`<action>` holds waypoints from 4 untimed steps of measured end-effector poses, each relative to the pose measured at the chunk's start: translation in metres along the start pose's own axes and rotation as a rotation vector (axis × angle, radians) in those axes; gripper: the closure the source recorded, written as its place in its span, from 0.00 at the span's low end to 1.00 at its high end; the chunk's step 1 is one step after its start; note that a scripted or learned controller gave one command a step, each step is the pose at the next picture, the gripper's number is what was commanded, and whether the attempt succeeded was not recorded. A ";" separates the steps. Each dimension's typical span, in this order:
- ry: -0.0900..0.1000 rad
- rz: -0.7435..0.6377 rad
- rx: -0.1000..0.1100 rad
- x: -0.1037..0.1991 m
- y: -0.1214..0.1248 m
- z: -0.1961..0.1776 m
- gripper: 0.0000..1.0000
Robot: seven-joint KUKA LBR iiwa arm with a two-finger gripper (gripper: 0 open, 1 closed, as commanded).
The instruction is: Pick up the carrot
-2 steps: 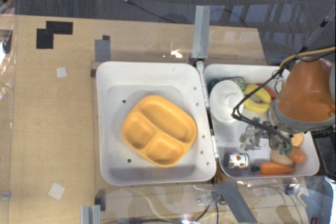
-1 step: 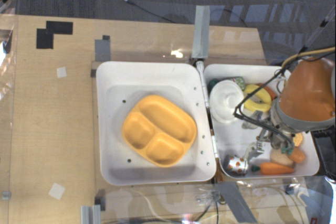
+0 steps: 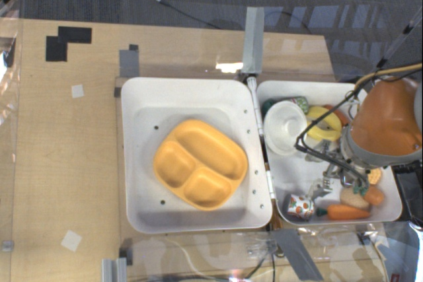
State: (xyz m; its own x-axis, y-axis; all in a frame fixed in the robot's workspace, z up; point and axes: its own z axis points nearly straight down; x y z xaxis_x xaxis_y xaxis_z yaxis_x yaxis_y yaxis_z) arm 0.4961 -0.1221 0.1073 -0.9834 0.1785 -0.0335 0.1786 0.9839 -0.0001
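— Down in the near corner of the right bin (image 3: 284,162) lies the carrot (image 3: 347,212), flat, right by the front wall.

— Is the gripper (image 3: 328,183) holding it?

— No. It hangs just above and a bit left of the carrot. I can't tell how the jaws stand; it's all too small and tangled with wires.

— What could go wrong?

— Lots is crowded in there. A pale lump (image 3: 353,199) sits touching the carrot's top side, and a small orange thing (image 3: 374,195) is next to that. A spotty cup (image 3: 301,207) lies just off the carrot's left end. I think the gripper might grab one of those, or push the carrot into the wall.

— And the left bin (image 3: 132,162)?

— Just a yellow tray (image 3: 199,163). It's well away.
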 end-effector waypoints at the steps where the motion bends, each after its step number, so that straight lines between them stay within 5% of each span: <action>1: -0.003 -0.026 0.001 0.000 0.005 0.001 0.00; 2: 0.024 0.052 0.001 0.000 -0.038 -0.013 0.00; 3: 0.025 0.050 0.000 0.000 -0.037 -0.013 0.00; 4: 0.018 0.078 0.002 0.004 -0.006 0.017 0.00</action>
